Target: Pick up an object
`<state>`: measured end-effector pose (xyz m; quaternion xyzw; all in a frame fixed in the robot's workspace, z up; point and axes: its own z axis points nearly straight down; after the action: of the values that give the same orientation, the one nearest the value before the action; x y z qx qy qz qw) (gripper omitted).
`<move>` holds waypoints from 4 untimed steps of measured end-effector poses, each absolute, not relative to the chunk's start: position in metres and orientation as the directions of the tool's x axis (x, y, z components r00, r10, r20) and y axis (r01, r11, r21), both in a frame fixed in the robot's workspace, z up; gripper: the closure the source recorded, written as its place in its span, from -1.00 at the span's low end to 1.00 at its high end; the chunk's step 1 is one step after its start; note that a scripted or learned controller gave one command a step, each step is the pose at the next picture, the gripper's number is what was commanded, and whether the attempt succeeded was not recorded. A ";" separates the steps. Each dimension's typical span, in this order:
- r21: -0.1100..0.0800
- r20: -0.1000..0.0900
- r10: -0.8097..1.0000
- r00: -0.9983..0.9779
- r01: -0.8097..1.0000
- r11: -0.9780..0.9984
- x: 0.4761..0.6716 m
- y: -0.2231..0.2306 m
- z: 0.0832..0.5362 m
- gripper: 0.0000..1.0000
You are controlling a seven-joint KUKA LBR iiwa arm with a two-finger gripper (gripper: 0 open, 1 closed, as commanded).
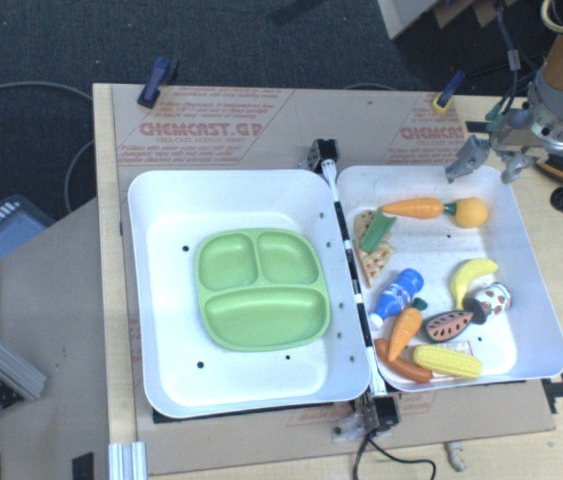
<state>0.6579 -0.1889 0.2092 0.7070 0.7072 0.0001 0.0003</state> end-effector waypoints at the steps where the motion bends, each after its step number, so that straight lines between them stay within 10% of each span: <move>1: 0.003 -0.001 1.000 -0.001 1.000 0.001 0.616 -0.215 0.095 -1.00; 3: -0.001 0.000 1.000 0.001 1.000 -0.001 0.512 -0.184 0.084 -1.00; 4: -0.028 0.007 1.000 -0.005 1.000 0.006 0.662 -0.211 0.084 -1.00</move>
<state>0.6621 -0.2113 0.0835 0.7051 0.7090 -0.0075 -0.0125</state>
